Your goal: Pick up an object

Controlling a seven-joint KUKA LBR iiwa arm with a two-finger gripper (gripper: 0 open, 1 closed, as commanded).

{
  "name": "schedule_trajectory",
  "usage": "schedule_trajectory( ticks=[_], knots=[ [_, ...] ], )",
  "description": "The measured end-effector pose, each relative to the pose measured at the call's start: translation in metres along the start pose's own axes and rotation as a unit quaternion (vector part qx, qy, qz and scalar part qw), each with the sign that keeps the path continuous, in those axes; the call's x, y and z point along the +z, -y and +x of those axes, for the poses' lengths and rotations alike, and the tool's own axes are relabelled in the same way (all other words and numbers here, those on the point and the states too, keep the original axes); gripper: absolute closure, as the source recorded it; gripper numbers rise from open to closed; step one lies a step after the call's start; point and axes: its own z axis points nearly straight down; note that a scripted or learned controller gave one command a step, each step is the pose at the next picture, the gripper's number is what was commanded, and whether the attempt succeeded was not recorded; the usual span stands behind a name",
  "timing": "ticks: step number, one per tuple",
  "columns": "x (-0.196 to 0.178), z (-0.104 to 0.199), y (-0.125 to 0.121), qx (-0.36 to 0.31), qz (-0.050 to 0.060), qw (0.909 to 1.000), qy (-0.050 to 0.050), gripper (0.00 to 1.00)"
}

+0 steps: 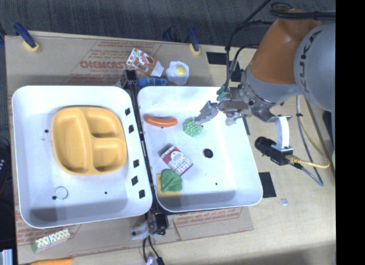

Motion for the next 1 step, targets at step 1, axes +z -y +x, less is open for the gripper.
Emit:
schedule_trajectory(
  ticks=[1],
  knots=[
    [0.1582,0.0082,0.0112,0.005,-0.003,1.0000,0.001,0.00]
  ],
)
